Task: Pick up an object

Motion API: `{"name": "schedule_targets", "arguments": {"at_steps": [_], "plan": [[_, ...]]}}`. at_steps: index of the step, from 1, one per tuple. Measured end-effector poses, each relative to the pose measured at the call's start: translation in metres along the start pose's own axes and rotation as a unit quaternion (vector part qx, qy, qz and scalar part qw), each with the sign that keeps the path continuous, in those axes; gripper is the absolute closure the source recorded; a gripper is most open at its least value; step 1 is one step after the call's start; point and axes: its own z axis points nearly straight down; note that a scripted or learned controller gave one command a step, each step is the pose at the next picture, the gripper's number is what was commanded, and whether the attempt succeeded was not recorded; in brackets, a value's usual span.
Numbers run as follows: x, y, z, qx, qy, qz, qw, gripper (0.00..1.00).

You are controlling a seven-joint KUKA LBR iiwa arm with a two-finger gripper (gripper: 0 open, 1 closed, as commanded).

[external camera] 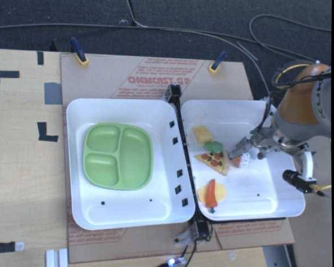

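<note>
In the right bin (267,199) lie several toy foods. A yellow wedge (202,133) is at the upper left, with a green piece (214,147) just below it and a pizza slice (212,161) below that. A white die (245,161) rests beside a small red piece (236,162). An orange carrot on a yellow disc (211,192) is near the bin's front. My gripper (240,147) reaches in from the right, low over the bin, just above the die and right of the pizza slice. Nothing shows in its grasp.
The left bin (78,204) holds a green divided plate (118,156). A black divider (181,149) joins the two bins. The arm's grey body and orange band (300,102) hang over the right bin's right rim. Cables run across the dark floor behind.
</note>
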Motion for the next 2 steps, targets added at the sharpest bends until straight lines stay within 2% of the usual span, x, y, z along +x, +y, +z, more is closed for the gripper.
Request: {"name": "schedule_targets", "arguments": {"at_steps": [1, 2], "plan": [[0.001, 0.001, -0.013, -0.002, 0.000, -0.001, 1.0000, 1.00], [0.001, 0.004, -0.076, -0.004, -0.001, 0.000, 1.0000, 1.00]]}}
